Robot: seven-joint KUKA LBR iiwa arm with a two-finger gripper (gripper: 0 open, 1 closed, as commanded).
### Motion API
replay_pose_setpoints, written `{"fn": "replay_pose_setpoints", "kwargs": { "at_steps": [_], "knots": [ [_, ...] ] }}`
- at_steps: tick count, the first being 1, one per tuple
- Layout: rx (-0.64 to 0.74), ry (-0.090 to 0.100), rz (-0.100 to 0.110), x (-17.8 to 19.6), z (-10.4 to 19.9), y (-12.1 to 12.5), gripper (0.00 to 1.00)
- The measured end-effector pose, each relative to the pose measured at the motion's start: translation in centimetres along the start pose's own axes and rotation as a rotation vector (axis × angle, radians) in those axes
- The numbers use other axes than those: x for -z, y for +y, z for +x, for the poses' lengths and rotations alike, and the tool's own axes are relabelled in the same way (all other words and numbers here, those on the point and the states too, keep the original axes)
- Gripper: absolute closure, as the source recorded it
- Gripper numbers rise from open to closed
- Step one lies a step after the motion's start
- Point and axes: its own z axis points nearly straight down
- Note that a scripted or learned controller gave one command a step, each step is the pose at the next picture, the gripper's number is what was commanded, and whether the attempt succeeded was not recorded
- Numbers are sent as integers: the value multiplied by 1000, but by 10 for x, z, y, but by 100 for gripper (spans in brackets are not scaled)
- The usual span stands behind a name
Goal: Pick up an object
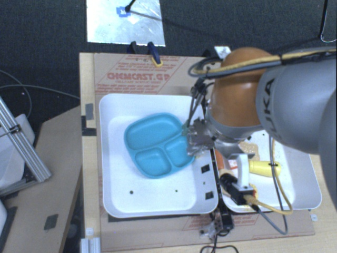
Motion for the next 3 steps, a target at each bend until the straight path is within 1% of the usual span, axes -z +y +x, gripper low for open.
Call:
{"fn": "replay_pose_setpoints", "kwargs": {
  "at_steps": [1, 2, 3],
  "knots": [
    [-1, 3, -11, 105, 42, 0, 100],
    [-17, -4, -4, 123, -37, -5, 100],
    [-2, 0, -5, 163, 22, -5, 100]
  ]
}}
